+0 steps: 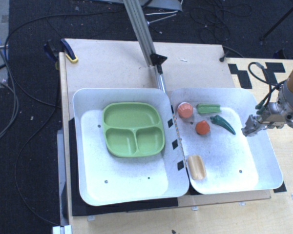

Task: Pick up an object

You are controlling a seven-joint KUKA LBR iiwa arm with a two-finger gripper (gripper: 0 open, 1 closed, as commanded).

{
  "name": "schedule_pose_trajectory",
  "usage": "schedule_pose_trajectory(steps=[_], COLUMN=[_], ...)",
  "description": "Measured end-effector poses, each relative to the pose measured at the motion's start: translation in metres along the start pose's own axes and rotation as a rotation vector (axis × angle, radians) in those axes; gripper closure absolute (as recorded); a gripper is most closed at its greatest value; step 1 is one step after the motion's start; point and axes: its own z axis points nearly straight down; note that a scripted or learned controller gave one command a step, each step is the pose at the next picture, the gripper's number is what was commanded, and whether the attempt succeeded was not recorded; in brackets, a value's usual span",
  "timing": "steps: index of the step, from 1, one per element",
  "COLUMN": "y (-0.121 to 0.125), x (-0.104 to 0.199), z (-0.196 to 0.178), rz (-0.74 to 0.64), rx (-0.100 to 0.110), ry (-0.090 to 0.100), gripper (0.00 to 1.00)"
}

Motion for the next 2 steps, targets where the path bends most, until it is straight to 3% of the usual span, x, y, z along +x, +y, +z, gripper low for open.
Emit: schedule_pose_trajectory(steps=[2], y=[0.049], x=[0.086], z=[0.015], rz=[0.000], rx=[-0.002], ry=[0.000], gripper=[1.00])
